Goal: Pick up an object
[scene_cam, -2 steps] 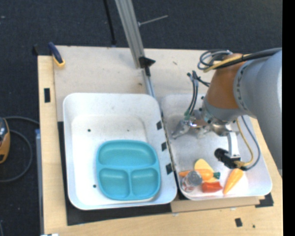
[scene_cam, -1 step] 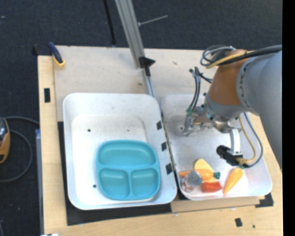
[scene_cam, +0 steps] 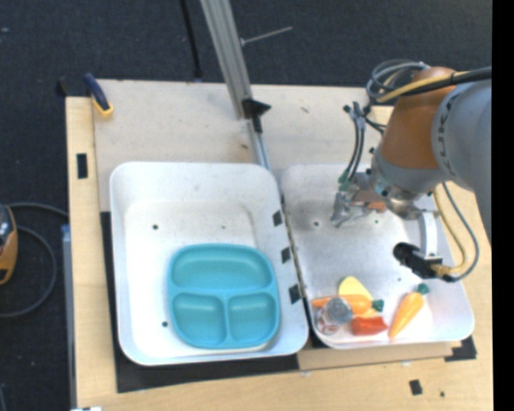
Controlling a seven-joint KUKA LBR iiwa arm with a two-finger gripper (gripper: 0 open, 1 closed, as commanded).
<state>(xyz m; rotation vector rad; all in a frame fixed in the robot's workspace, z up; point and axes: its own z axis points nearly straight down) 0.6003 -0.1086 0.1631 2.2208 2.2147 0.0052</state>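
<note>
My gripper [scene_cam: 347,210] hangs over the upper middle of the right bin [scene_cam: 325,229], its thin fingers pointing down and left above bare bin floor. Nothing shows between them. Small toys lie in a cluster at that bin's near edge: a yellow piece [scene_cam: 354,289], a red piece [scene_cam: 368,324], a round clear-and-red item [scene_cam: 332,315] and an orange carrot [scene_cam: 406,312]. They lie well below the gripper in the view, apart from it.
The left bin [scene_cam: 137,204] holds a turquoise three-compartment tray [scene_cam: 224,296]. A slanted aluminium post [scene_cam: 227,45] rises behind the bins. A black cable fitting [scene_cam: 415,259] hangs off the arm over the right bin. A yellow-handled tool [scene_cam: 98,97] lies on the bench's far left corner.
</note>
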